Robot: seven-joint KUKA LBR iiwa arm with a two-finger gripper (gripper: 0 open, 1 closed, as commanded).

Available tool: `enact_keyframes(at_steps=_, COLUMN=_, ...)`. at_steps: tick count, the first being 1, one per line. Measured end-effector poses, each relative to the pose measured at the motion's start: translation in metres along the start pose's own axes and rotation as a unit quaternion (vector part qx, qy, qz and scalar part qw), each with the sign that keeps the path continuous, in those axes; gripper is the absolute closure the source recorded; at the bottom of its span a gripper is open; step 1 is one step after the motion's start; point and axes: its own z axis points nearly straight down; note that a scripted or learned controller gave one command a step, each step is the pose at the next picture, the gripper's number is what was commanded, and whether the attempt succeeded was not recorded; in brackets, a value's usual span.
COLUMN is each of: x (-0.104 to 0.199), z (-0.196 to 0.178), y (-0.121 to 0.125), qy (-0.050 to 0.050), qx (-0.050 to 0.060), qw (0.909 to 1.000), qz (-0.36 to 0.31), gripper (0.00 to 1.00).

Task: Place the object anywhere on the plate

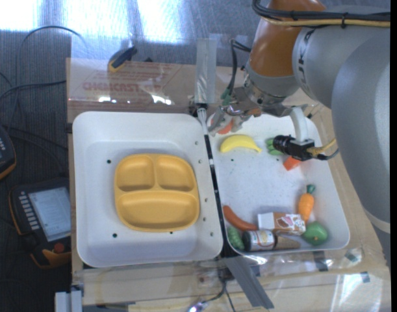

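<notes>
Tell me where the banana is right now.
The banana lies in the right bin, near its upper-left corner, just below the gripper and left of a black fixture. The plate sits in the left bin.

Bench with two white bins side by side

The bench (354,265) carries a left bin (88,194) and a right bin (328,187), their rims touching. Toward 12 o'clock a brown cardboard sheet (120,83) lies behind the left bin, a yellow-black tool (121,57) on it.

floor: dark grey carpet (29,64) | light: bright sunlit patch (88,5) at top | cables (16,77) at left
</notes>
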Motion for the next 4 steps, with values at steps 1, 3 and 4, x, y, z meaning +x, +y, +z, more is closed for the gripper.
enact_keyframes(at_steps=1, x=0.059, z=0.037, y=-0.026, qy=0.001, qx=0.0, qw=0.9998, qz=0.018, gripper=1.0)
enact_keyframes(at_steps=3, x=0.139, z=-0.005, y=-0.076, qy=0.002, qx=0.0, qw=1.0, qz=0.004, gripper=0.0)
enact_keyframes(at_steps=4, x=0.124, z=-0.06, y=-0.096, qy=0.001, qx=-0.001, qw=0.9997, qz=0.026, gripper=0.0)
